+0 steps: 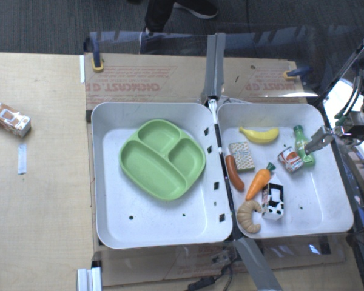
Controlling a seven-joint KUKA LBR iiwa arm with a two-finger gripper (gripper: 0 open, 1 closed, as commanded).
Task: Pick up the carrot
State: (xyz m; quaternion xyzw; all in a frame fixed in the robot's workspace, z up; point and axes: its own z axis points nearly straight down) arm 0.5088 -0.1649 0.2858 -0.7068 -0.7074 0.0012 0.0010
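Carrot lies at a slant in the right-hand bin, green top up and to the right, orange tip pointing down-left toward the croissant. It is crowded: a red sausage runs just beside it on the left, a small black-and-white carton sits against its lower right, and a speckled sponge block lies just above. That packing probably leaves little free room along its flanks, so a grasp across its middle looks tight. The claw comes in from the right edge, over the green bottle and a red-and-white can, well apart from the carrot. Whether it is parted or closed I cannot tell (it is small, grey and blurred against the bin wall), and nothing can be made out in its hold. The banana lies near the far wall; the left bin carries a green divided plate.
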